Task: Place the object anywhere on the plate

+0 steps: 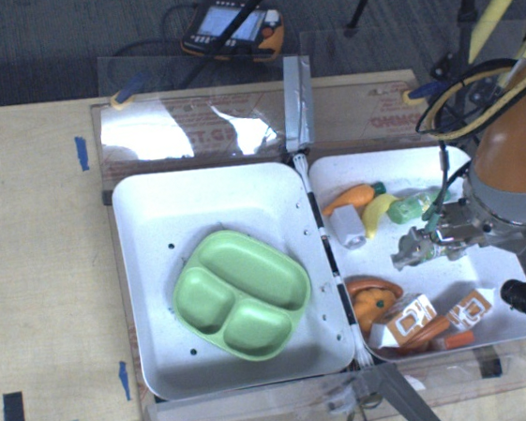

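Looking down at a slant on a wooden bench that bears two shallow white bins side by side.
Left bin: holds one green plate, lying flat near the bin's middle, slightly toward its near edge. The plate is divided into three compartments, one long one on the far side and two smaller ones on the near side. All three compartments show bare green.
Right bin: holds a scatter of toy food and small packages.
Far edge of the right bin: an orange carrot lies beside a yellow banana-shaped piece, with a pale green item just to its right. A small white and grey block sits just below the carrot, near the bin's left wall.
Near edge of the right bin: an orange rounded fruit lies at the left corner. Beside it are two white packages with orange markings, one toward the middle and one further right, with an orange-red stick-like piece under them.
Arm: grey with an orange band, reaching in over the right edge of the right bin.
Gripper: metal, positioned over the middle of the right bin, between the far group and the near group of objects. Whether its fingers are apart or together cannot be told, and no object is visibly between them.
Beyond the bench: a dark floor with a handheld controller and cables.
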Available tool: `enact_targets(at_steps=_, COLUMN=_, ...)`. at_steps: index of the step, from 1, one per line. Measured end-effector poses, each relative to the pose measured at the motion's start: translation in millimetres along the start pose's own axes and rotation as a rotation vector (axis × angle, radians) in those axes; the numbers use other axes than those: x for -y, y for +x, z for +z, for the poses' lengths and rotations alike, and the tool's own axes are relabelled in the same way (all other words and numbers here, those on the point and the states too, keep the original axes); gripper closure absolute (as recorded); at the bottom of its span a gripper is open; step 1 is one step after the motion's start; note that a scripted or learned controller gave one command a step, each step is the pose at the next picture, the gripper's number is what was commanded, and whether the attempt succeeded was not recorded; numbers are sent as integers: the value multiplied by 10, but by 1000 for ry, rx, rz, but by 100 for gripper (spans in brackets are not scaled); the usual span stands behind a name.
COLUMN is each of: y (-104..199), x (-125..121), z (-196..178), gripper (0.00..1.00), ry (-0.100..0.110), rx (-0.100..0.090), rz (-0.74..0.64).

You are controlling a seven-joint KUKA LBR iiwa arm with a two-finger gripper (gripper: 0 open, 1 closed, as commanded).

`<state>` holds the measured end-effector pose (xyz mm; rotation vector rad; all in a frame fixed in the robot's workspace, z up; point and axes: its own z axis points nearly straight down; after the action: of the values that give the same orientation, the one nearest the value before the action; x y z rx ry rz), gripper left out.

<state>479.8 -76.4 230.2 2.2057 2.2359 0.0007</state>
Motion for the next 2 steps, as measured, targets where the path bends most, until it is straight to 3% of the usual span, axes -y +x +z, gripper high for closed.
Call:
enact_targets(at_steps=1, y=-44, x=10, z=320, gripper=100, ry=5, rx=-2, rz=43)
enact_targets(at_steps=2, y=960, x=-2, z=467, gripper=100, ry=7, rx=-1, rz=144)
